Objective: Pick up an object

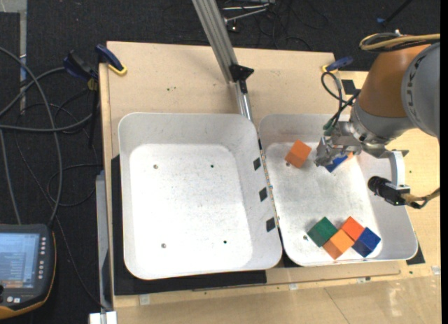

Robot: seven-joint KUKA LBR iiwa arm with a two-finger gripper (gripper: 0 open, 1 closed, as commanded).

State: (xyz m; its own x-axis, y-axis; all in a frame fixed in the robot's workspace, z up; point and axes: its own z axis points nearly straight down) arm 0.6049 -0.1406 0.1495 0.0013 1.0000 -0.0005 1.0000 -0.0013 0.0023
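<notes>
My gripper (329, 157) is low over the upper part of the right bin (392, 210), below the grey arm with its orange band. A small blue object (341, 162) shows right at the gripper's tip, partly hidden by it. An orange block (298, 154) lies just left of the gripper, apart from it. At the bin's near side sits a tight cluster of a green block (323, 231), an orange block (339, 244), a red-orange block (353, 229) and a blue block (367, 241).
The left bin (140, 175) stands beside the right one, with a narrow divider between them. A metal pole (217, 29) slants in from the top to the bins' far edge. Cables hang around the wrist on the right.
</notes>
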